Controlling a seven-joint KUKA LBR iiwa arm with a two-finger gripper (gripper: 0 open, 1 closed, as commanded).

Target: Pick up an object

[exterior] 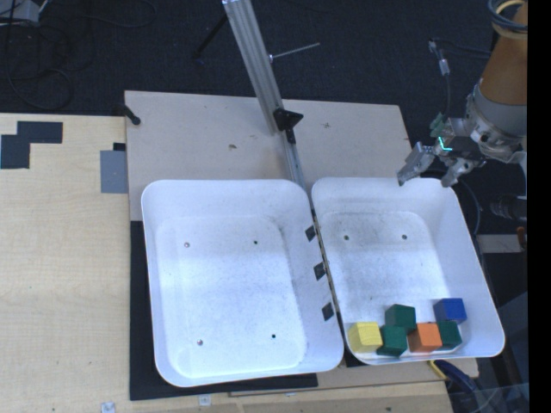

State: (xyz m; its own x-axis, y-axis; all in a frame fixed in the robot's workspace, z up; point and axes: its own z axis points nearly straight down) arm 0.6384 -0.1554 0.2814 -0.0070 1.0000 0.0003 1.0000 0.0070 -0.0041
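Observation:
Several small blocks huddle in the near right corner of the right bin [456, 231]: a yellow block [368, 335], two dark green blocks [399, 317], an orange block [424, 337], another green one [449, 333] and a blue block [450, 309]. My gripper [433, 169] hangs over the far right corner of that bin, well away from the blocks. Its two fingers are spread apart with nothing between them.
The left bin [172, 205] lies beside the right one, joined by black clips [318, 270]. A slanted aluminium post [258, 67] rises behind the bins. Wooden bench surface extends to the left.

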